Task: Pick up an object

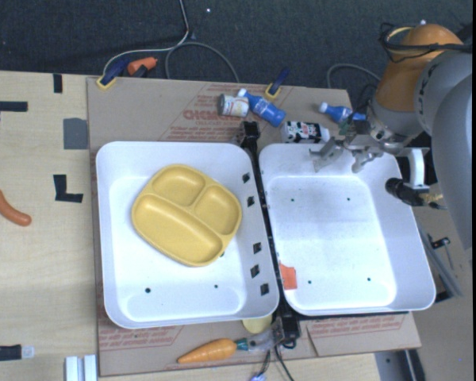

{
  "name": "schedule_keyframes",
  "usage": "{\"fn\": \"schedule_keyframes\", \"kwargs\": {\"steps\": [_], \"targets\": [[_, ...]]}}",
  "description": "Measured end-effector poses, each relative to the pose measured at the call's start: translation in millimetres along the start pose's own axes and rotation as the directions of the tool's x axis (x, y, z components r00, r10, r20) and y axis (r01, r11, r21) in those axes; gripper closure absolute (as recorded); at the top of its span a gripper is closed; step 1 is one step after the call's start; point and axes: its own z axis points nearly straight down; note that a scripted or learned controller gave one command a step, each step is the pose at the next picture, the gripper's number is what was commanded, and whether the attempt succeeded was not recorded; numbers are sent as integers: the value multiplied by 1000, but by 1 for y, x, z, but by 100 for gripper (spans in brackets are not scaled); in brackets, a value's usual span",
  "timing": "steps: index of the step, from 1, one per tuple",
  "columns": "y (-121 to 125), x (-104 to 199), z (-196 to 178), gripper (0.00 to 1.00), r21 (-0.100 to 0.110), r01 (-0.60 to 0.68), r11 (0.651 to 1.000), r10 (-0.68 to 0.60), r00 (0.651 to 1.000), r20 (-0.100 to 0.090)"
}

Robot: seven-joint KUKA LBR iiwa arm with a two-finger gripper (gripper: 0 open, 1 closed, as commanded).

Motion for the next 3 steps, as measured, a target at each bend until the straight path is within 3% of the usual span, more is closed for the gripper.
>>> {"fn": "schedule_keyframes", "kwargs": {"steps": [1, 2, 3], "targets": [[-62, 74, 53, 0, 1, 8, 1000, -8, 1000, -1], [2, 78, 53, 0, -1, 8, 1000, -8, 1000, -3], [0, 70, 52, 0, 1, 6, 1000, -6, 1000, -3]]}}
